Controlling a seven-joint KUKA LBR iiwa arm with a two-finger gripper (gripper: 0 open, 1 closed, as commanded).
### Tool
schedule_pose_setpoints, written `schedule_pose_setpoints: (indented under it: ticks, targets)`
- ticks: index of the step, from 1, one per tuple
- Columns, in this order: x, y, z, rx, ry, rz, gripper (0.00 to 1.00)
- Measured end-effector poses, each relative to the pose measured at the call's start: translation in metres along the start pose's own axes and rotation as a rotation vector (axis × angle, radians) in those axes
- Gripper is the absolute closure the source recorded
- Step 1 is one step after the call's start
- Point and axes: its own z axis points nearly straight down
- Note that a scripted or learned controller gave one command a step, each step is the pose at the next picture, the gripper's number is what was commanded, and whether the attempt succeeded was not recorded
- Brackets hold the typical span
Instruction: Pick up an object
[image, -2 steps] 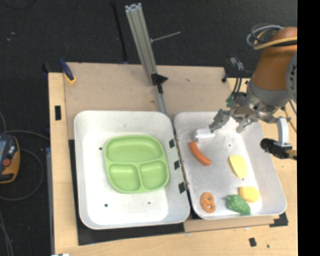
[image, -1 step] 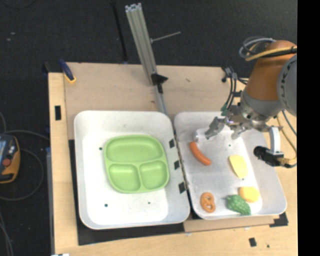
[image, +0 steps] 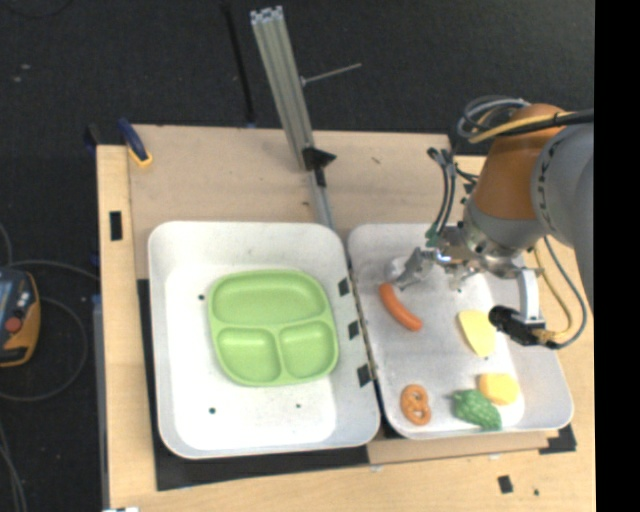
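Observation:
The right bin (image: 375, 250) holds several toy foods. An orange sausage-shaped piece (image: 400, 307) lies near its left wall. A pale yellow wedge (image: 477, 332) is at mid right, with a yellow block (image: 498, 388) below it. A green broccoli-like piece (image: 476, 408) and a brown pretzel (image: 415, 403) lie at the front. My gripper (image: 408, 268) hangs over the upper left of this bin, just above and slightly right of the orange piece. Nothing is seen held in it.
The left bin (image: 180, 400) holds a light green divided plate (image: 270, 327). A metal post (image: 290, 100) rises at a slant behind the bins. The grey arm with its orange band (image: 510, 180) and cables covers the right bin's upper right corner.

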Motion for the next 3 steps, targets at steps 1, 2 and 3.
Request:
schedule_pose_setpoints:
  ticks: [1, 2, 3]
  targets:
    - [-0.001, 0.001, -0.014, -0.006, 0.000, 0.002, 1.00]
    - [0.002, 0.012, -0.071, -0.009, 0.000, -0.005, 1.00]
    - [0.001, 0.012, -0.050, -0.001, -0.001, -0.003, 1.00]
